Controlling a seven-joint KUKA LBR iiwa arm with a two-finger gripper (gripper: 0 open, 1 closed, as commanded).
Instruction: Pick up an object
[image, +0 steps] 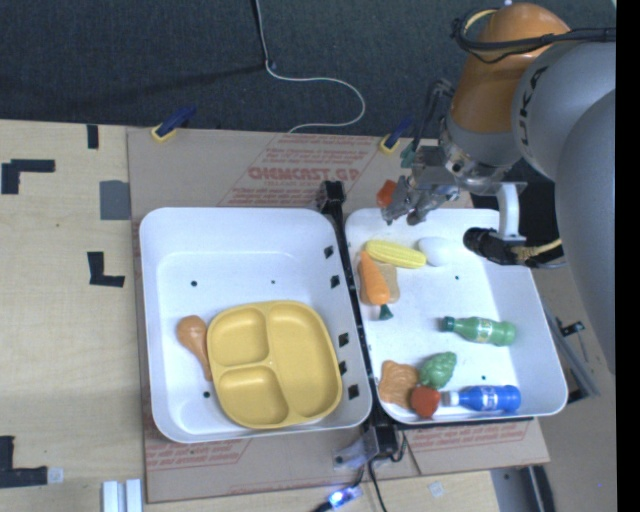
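Note:
My gripper (412, 208) hangs over the far left corner of the right bin (520, 290), just above its back rim. A small orange-red piece (386, 191) shows right beside it on the left; whether it is held I cannot tell. Just in front of the gripper lie a yellow corn cob (396, 254), a carrot (374, 281) and a white egg-shaped thing (436, 250). Farther forward are a green bottle (480, 329), a blue bottle (486, 399), a green broccoli piece (438, 367), a red fruit (424, 403) and a tan bread piece (396, 379).
The left bin (170, 250) holds a yellow divided plate (272, 362) and a tan drumstick (193, 336) at its left side. A black clamp (331, 195) sits where the two bins meet at the back. A white cable (310, 85) loops behind the bench.

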